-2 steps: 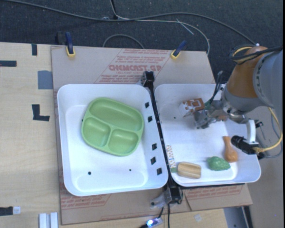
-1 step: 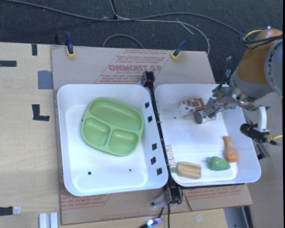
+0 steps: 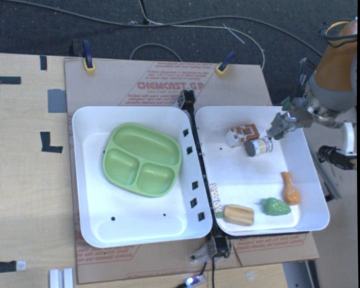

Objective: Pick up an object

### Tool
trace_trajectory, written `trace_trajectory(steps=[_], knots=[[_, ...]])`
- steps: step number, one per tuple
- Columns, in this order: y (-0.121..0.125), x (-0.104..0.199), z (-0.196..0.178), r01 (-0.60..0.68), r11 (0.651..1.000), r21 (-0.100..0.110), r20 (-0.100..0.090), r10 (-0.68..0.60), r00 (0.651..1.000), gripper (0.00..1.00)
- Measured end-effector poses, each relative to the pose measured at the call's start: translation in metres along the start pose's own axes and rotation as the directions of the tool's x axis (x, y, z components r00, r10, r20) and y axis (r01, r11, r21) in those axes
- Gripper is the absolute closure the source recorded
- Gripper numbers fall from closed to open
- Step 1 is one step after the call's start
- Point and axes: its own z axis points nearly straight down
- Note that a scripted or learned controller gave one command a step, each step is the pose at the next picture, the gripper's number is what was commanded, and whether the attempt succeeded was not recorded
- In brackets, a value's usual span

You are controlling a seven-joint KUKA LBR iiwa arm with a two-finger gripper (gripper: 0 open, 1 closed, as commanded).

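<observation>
In the right bin (image 3: pixel 306 161) lie a small brown-and-white packet (image 3: pixel 241 134), a little bottle with a dark cap (image 3: pixel 258 147), an orange drumstick-shaped toy (image 3: pixel 289 189), a green leafy toy (image 3: pixel 276 207) and a tan bread-like roll (image 3: pixel 238 214). My gripper (image 3: pixel 278 129) hangs at the bin's upper right, just right of the bottle and the packet, reaching in from the grey arm with its orange band (image 3: pixel 336 65). Nothing shows between its fingers.
The left bin (image 3: pixel 90 215) holds a green divided plate (image 3: pixel 143 159). A black divider (image 3: pixel 195 161) runs between the bins. Both sit on a cardboard sheet (image 3: pixel 168 83) held by clamps, with cables on the dark floor behind.
</observation>
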Motion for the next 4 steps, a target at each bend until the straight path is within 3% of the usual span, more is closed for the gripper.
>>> trace_trajectory(steps=[1,4], knots=[[0.002,0.001,-0.053,0.001,1.000,-0.001,0.000,-0.001,1.000,1.00],[0.020,0.147,-0.021,0.003,1.000,0.007,-0.001,-0.003,1.000,1.00]])
